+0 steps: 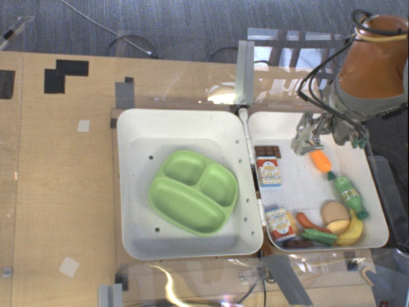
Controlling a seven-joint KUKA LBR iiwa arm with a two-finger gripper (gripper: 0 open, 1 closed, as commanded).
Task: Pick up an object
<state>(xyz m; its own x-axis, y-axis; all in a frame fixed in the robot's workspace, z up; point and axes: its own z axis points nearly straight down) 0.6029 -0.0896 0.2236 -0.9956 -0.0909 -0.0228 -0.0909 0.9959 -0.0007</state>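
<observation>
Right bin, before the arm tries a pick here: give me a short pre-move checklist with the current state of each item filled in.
1. Claw positioned over the right bin: ok.
2. A target close by: ok, the orange carrot lies just beside the claw.
3. Claw free of any object: cannot tell, the view is too small there.
4. Room around the carrot: ok, it lies apart from the green bottle.
5. Front-corner pile easy to pick from: not ok, the banana, the beige round item and others crowd together.
6. Green divided plate out of the way: ok, it sits in the left bin.
</observation>
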